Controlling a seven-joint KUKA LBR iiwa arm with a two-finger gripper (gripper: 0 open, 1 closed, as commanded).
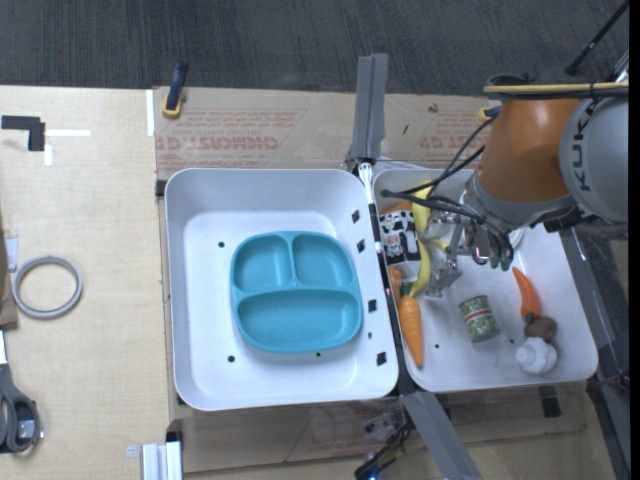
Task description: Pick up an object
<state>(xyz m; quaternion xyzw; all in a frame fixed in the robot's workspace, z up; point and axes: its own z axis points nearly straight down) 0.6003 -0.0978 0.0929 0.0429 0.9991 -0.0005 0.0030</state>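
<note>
The right bin (575,298) holds several small objects. A yellow banana (424,253) lies along its left side, with an orange carrot (411,330) just below it. Nearer the middle sits a green can (479,319). A second carrot (526,293), a brown lump (541,325) and a white bottle (537,355) lie to the right. A black-and-white carton (398,238) rests against the left wall. My gripper (447,273) hangs low over this bin, just right of the banana and above the can. Nothing is visibly held in it.
The left bin (195,268) holds a teal divided plate (296,291). A grey divider post (370,108) stands between the bins at the back. On the bench at the left lie a tape ring (44,286) and scissors (18,420).
</note>
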